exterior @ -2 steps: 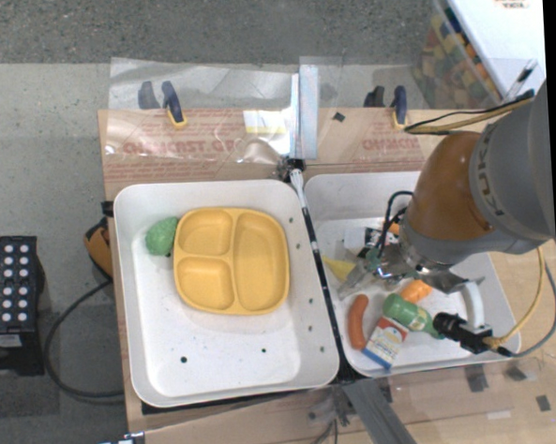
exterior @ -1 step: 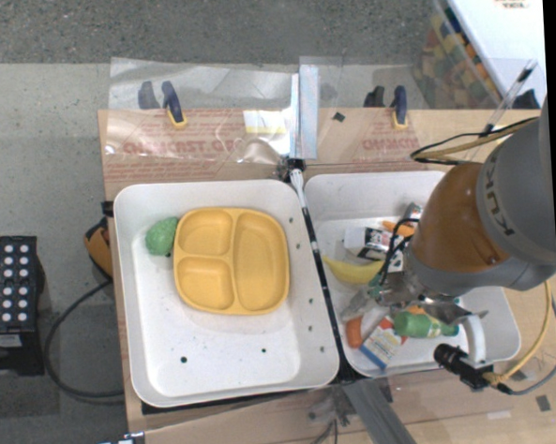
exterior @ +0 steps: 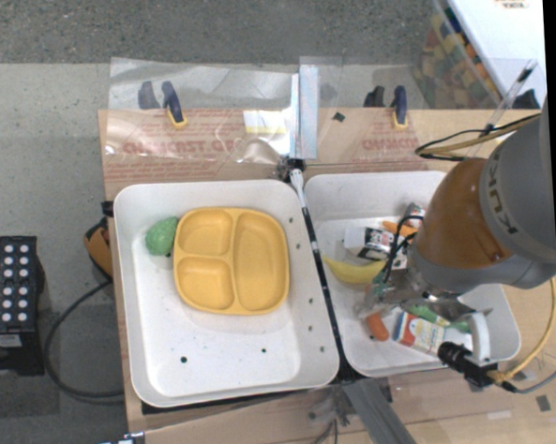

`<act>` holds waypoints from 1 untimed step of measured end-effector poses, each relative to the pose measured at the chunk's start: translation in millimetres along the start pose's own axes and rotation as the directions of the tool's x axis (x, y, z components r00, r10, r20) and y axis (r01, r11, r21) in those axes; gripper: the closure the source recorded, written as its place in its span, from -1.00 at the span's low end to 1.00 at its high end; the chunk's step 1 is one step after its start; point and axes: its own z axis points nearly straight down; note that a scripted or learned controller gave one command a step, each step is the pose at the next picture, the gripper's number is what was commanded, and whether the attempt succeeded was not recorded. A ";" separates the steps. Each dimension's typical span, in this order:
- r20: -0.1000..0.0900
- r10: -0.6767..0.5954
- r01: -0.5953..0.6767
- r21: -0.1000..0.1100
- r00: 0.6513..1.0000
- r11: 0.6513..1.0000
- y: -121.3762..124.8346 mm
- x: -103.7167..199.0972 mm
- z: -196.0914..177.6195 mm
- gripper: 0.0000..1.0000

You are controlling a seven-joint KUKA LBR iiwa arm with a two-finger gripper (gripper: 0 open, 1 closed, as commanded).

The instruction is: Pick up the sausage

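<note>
Right bin (exterior: 342, 353), lower centre-right of frame: small orange-red sausage (exterior: 377, 328) lying near the bin's lower left corner, beside a bottle (exterior: 426, 332) and below a banana (exterior: 351, 270). Gripper (exterior: 395, 289) just above it; jaw state cannot be told. Probably light, smooth, slightly yielding; best pinched across the middle. Left bin (exterior: 222, 375) holding yellow tray (exterior: 232, 260).

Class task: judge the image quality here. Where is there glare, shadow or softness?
Camera view: glare on the clear plastic sheet behind the bins; even light on the yellow plate, faint shadow at its edge; the arm shades the right bin; items under it look soft.
</note>
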 end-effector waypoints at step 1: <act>0.001 0.075 -0.075 -0.001 0.997 0.997 18.0 49.6 -122.6 1.00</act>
